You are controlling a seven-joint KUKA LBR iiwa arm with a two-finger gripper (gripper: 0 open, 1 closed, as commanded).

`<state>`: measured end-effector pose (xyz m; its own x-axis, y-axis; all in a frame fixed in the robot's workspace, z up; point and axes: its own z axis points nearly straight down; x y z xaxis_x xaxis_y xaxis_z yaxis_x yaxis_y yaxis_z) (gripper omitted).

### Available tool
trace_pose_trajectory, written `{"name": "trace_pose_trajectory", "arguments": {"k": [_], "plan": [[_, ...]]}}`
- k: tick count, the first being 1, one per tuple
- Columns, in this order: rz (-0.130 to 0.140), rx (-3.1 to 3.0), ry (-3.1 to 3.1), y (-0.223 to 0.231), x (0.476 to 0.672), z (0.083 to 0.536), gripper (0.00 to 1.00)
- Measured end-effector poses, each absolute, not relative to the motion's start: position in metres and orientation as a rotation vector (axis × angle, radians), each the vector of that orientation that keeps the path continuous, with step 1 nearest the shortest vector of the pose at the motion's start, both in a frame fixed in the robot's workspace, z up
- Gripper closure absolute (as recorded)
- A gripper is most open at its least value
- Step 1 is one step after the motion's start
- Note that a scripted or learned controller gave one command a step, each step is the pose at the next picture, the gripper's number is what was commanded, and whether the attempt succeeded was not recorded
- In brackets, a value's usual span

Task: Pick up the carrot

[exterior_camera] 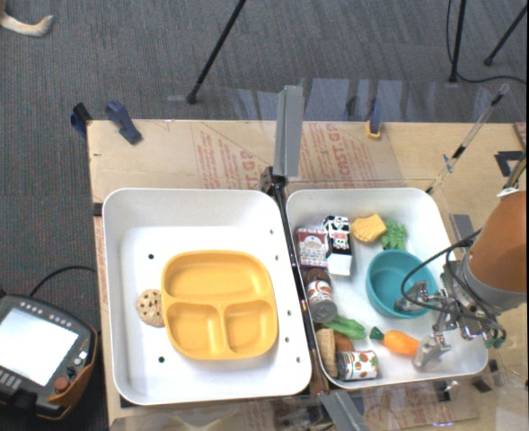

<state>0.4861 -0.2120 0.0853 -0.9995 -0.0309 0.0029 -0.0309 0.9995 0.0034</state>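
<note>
Trouble is likeliest at the grasp itself, judging by how crowded the near end of the right bin is. The carrot lies flat on the bin floor, orange body pointing right and its green top toward the left, just beside a small printed can and just below the teal bowl. The gripper hangs at the carrot's right tip, its metal fingers low by the floor, but cables and wrist hardware blur them, so I cannot tell whether they are spread or closed, and nothing shows the carrot between them. Coming in at the narrow end, the fingers could pinch only the taper and let it squirt out, or nudge it against the can. A descent slightly off could also clip the bowl's rim or the bin's near wall.
</note>
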Motion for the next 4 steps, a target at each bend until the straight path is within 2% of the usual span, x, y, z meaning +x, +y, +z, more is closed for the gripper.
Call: {"name": "trace_pose_trajectory", "arguments": {"k": [1,2,3,4], "plan": [[-0.006,0.147,-3.137,-0.133,0.48,0.087,0.0],[0.0,0.148,-3.144,-0.134,0.483,0.098,1.0],[-0.002,0.096,-3.141,-0.157,0.493,0.126,1.0],[0.006,0.22,-3.142,-0.21,0.503,0.216,1.0]]}}
